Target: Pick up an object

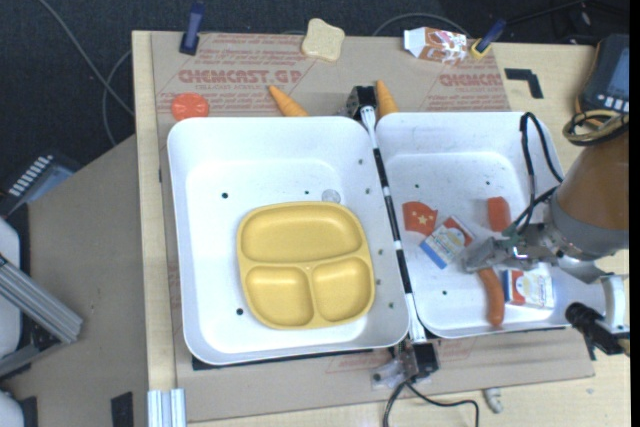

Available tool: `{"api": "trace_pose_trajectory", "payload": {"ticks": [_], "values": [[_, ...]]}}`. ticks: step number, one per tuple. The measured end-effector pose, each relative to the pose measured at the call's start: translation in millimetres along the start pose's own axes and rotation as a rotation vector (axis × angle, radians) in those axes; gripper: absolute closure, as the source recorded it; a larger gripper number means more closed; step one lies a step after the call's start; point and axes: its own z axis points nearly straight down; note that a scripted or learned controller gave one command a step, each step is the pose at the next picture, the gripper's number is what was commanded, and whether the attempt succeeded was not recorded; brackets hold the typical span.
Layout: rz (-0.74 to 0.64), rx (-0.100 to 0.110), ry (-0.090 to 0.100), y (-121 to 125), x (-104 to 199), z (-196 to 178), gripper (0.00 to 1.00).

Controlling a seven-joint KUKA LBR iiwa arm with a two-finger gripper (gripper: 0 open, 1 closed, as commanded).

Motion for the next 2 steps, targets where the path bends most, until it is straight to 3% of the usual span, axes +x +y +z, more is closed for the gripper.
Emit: {"api": "trace_pose_trajectory", "payload": {"ticks": [1,2], "values": [[-0.001,-0.004,-0.002,36.3,-7.7,-0.6,0.00],[-0.002,-0.004,-0.001,81.0,13.6,-0.8,0.00]]}}
